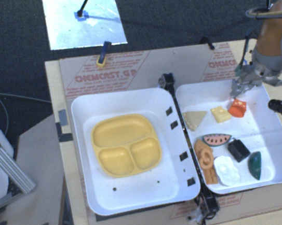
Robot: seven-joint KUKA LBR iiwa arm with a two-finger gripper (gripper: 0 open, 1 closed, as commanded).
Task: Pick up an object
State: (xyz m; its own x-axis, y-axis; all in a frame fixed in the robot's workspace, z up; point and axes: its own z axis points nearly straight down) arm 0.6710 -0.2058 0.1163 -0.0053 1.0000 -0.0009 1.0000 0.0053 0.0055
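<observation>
Tool (pixel 240 89): over the right bin (pixel 276 131), at its 1 o'clock corner; cannot tell its state. Arm (pixel 276 42) enters from 3 o'clock.
Orange-red block (pixel 237 108): just beside the tool, at its 6 o'clock, lying on the bin floor.
Yellow cube (pixel 220 114): at 9 o'clock of the block, near it.
Pale wedge (pixel 195 119): further toward 9 o'clock.
Melon slice (pixel 217 139): bin centre.
Black block (pixel 238 150): at 4 o'clock of the slice.
Green piece (pixel 255 165), white lump (pixel 227 170), tan rings (pixel 206 160): along the 6 o'clock edge.
Left bin (pixel 138 196): holds a yellow tray (pixel 126 144) with three compartments.
Table (pixel 139 62): carries both bins.
</observation>
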